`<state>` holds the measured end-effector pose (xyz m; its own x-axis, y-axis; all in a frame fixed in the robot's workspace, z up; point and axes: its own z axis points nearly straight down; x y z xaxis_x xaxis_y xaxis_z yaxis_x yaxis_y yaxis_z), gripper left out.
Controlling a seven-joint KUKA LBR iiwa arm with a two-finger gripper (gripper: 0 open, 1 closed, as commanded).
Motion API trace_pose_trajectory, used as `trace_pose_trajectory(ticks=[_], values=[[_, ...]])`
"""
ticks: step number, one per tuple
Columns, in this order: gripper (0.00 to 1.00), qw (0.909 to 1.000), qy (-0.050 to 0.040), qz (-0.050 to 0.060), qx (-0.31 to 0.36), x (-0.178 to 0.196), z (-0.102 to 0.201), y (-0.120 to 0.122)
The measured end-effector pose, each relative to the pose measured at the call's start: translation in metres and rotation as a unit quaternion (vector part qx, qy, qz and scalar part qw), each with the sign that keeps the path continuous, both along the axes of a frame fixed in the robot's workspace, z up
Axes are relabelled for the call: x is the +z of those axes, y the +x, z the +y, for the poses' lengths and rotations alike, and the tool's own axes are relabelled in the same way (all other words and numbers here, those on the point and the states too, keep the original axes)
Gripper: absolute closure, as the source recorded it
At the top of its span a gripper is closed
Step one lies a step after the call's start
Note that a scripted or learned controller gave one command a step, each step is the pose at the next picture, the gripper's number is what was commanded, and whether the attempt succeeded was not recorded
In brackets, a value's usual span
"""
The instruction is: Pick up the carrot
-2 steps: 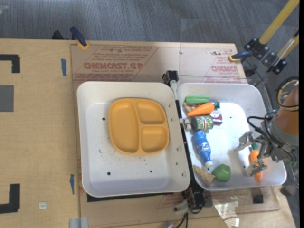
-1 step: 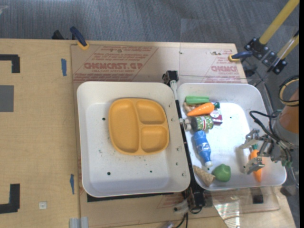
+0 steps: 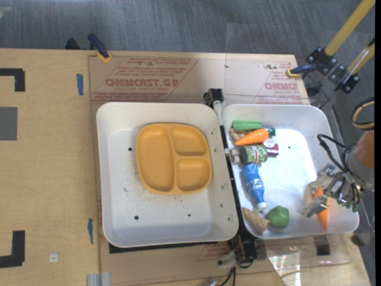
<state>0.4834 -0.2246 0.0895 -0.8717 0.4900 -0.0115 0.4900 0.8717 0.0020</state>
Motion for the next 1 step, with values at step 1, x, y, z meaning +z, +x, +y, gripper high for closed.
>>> trace_pose_trajectory(ticks=[1], values=[[0.00, 0.9937, 0.0048, 0.000, -0.112, -0.0002, 0.0053, 0.0014]])
